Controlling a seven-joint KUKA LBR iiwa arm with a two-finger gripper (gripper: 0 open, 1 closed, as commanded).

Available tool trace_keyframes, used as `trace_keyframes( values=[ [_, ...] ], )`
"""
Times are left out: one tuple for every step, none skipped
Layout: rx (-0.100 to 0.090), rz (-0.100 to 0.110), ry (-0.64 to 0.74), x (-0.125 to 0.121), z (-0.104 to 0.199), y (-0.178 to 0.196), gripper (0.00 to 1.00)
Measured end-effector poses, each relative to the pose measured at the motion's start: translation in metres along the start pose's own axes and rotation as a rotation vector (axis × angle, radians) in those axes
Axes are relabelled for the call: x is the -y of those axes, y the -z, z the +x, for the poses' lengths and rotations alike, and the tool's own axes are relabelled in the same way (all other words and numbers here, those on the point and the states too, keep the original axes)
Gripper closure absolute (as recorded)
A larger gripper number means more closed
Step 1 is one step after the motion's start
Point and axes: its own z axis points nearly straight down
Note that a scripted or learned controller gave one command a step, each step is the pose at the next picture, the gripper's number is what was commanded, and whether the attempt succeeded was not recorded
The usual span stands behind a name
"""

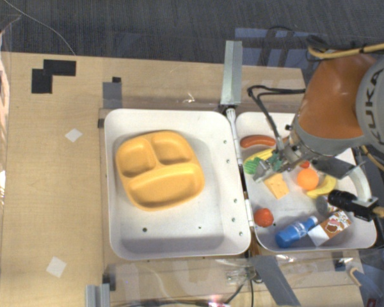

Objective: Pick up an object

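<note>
Hand (276, 161), grip state unclear, hovers just above the cheese wedge (278, 186).

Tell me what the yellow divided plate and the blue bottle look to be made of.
The yellow divided plate looks like moulded plastic with a matte finish: uniform colour, rounded compartment ridges, soft highlights. The blue bottle seems glossy plastic, judging by its bright sheen and white label; it is too small to be sure.

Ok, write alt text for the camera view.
A grey-and-orange arm reaches over the right bin, crowded with toy food and a blue bottle. The left bin holds a yellow divided plate.
</note>
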Motion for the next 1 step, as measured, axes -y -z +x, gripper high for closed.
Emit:
trace_keyframes(
  values=[
    [-0.001,0.005,0.085,0.0595,-0.0535,-0.0497,1.0]
  ],
)
